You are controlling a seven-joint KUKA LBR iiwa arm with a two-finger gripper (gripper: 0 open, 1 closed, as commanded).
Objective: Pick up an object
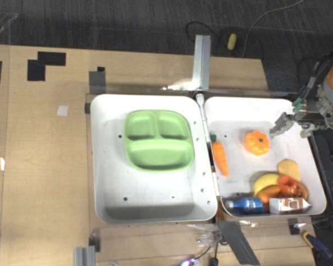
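Observation:
My gripper [293, 127] hangs over the right bin's [238, 111] far right side, open, with nothing between its fingers. A small orange pumpkin [257, 142] lies just left of it and a little nearer, apart from the fingers. A carrot [220, 158] rests against the bin's left wall. In the near right corner a yellow banana [266, 181], a pale yellow fruit [288, 168], a red item [291, 187], a blue bottle [247, 205] and a white carton [289, 205] are crowded together.
The left bin [108, 165] holds a green divided plate [158, 139] near its middle. A metal post [202, 62] stands behind the wall between the two bins. Wooden bench top spreads to the left.

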